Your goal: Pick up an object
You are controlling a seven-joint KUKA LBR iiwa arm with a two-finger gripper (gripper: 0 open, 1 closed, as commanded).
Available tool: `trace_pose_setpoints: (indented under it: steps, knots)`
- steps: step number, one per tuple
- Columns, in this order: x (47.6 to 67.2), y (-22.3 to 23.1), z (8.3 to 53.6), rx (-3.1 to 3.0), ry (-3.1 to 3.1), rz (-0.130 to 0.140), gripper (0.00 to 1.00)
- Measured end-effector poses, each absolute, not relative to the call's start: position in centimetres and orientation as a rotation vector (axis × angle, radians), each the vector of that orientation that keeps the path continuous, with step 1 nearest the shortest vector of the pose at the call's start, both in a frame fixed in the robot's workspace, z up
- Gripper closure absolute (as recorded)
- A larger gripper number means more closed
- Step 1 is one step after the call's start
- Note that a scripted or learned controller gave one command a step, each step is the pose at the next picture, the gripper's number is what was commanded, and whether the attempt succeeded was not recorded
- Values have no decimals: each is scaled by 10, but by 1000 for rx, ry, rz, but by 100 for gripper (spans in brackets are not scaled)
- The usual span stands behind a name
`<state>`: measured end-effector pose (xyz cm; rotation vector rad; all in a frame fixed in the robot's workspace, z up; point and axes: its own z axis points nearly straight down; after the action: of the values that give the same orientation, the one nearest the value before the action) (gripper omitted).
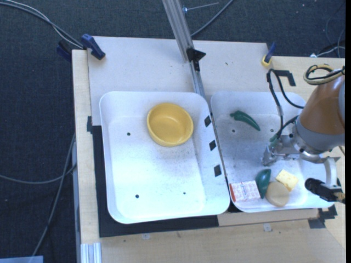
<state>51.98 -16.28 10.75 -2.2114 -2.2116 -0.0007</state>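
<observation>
Two shallow white bins are seen side by side from above on a pale wooden worktop (164, 248). The left bin (159, 199) holds a single yellow bowl (170, 124), set upright near its far edge, with the rest of the bin's speckled floor bare around it. The right bin (236, 147) holds several small things. A dark green pepper-shaped object (245, 119) lies near its far side, well apart from the rest. At the near edge a cluster is gathered: a small red-and-white packet (244, 191) at the left, a teal green object (264, 181) just beside it, a pale yellow block (287, 178) further right, and a round beige lump (277, 195) touching or almost touching the teal object and the block. The arm (324, 116), grey with an orange band, is seen entering from the right, and its pincer (272, 153) is lowered into the right bin, just above the cluster and beside the teal object. Whether the pincer is apart or together cannot be told, as its tips appear small and blurred; nothing is seen between them. A white sheet (142, 64) is laid under the bins, fixed with a blue clamp (92, 46) at the far left corner. A metal pole (178, 21) rises between the bins. Dark carpet (33, 119) with loose cables surrounds the worktop.
</observation>
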Motion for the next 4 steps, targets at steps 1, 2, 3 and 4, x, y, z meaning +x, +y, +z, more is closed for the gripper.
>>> trace_pose_setpoints:
  steps: [1, 2, 3, 4]
  knots:
    - [527, -156, 156, -2223, -2227, -7, 100]
    - [530, -148, 205, -2222, -2227, -8, 100]
    - [525, -152, 268, -2226, -2229, -12, 100]
    - [532, -91, 262, -2209, -2224, -1, 100]
